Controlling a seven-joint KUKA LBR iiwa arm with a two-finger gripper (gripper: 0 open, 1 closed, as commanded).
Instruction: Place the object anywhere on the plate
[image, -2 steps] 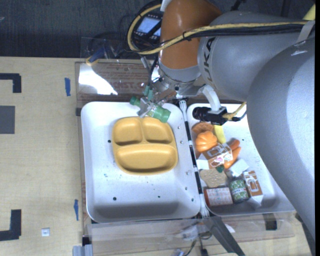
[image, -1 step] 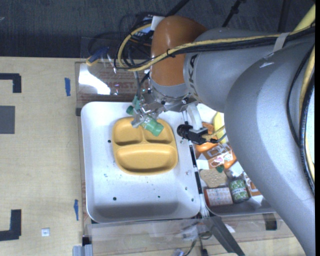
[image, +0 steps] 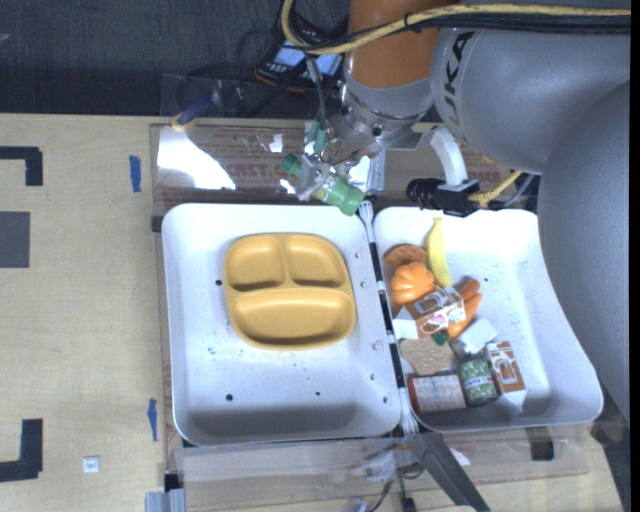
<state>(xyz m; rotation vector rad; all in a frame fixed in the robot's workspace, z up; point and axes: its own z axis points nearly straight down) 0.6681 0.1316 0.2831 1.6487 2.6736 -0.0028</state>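
Observation:
A yellow three-compartment plate (image: 290, 290) lies in the left bin (image: 200, 380), nothing on it. My gripper (image: 326, 186) hangs over the back right corner of that bin, near the divider between the bins. Its fingers are shut on a small green cylindrical object (image: 345, 199), which sticks out to the right of the fingertips. The object is beyond the plate's far right corner, not over it.
The right bin (image: 560, 330) holds a banana (image: 438, 255), an orange round fruit (image: 408, 280), a carrot (image: 463, 300), a green can (image: 478, 380) and several small food packets. The grey arm fills the upper right. Cables hang behind the bins.

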